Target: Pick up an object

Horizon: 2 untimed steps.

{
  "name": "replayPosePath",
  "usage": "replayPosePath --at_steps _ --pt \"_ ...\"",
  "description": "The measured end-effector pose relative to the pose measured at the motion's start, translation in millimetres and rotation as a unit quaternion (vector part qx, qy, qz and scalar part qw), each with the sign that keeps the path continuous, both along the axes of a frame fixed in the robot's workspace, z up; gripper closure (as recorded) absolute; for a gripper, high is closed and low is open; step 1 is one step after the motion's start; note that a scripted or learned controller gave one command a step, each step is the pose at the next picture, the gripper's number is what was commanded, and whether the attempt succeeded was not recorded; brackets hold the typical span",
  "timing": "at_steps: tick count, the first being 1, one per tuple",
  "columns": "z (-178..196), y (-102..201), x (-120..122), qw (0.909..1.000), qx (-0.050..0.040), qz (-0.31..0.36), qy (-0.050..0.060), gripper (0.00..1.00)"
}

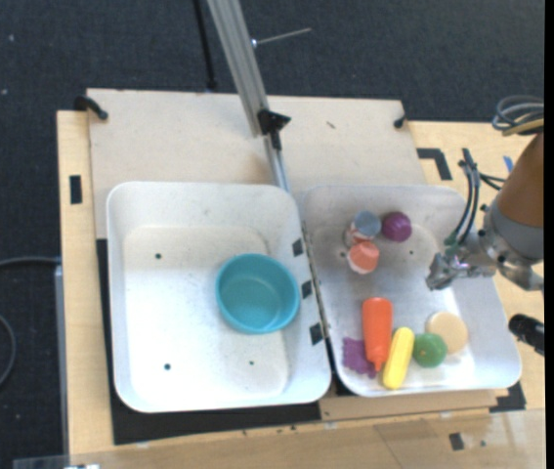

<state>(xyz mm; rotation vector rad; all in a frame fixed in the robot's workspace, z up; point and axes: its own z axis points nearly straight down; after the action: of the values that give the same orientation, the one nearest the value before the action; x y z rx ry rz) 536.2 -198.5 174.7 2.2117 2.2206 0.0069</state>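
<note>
My gripper (439,272) hangs over the right part of the right bin (482,369), above bare floor, with nothing visible between its fingers. To its left lie an orange-and-white ball (363,257), a purple ball (397,227) and a small bluish item (363,227). Below it sit a pale tan round object (447,328), a green ball (429,350), a yellow cylinder (398,358), an orange cylinder (376,327) and a purple piece (356,356).
The left bin (140,213) holds a teal bowl (256,293). A metal pole (242,57) slants down from the top to the gap between the bins. The arm's orange band (526,189) is at the right edge.
</note>
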Motion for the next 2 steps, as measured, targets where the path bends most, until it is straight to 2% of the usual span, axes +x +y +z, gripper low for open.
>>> replayPosePath --at_steps 1,2 --pt "54 -1 12 1.0 -0.0002 0.0 0.0 1.0" --pt "83 -1 13 1.0 0.0006 0.001 0.002 1.0"
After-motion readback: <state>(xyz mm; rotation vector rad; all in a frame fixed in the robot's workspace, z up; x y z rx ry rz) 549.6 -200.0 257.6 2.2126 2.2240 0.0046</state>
